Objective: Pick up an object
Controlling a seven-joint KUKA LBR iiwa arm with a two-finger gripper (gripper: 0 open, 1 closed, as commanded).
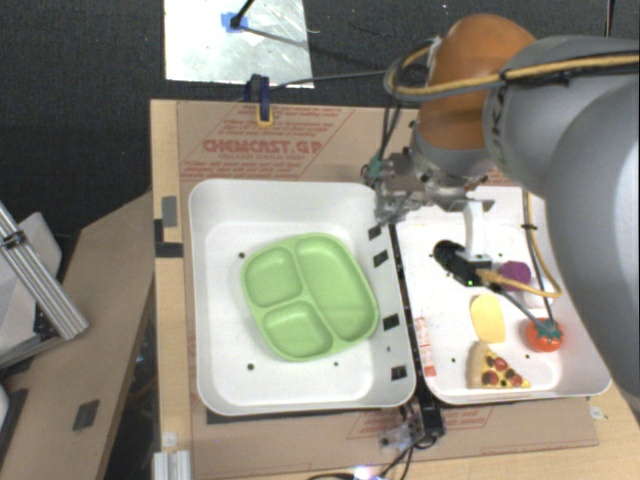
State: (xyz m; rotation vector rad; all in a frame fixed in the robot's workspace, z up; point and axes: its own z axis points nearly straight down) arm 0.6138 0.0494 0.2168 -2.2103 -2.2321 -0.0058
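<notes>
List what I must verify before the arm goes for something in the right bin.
1. Things to pick lie in the right bin: yellow block, pizza slice, tomato, purple piece. Ok.
2. Gripper above a target: not ok. It is at the far end of the wall between the bins, over none of them.
3. Gripper carrying nothing: cannot tell.
4. Tomato stands apart from the yellow block: ok.
5. Pizza slice clear of the yellow block: cannot tell. They lie very close.
6. Green plate lies flat in the left bin, away from the targets: ok.
</notes>
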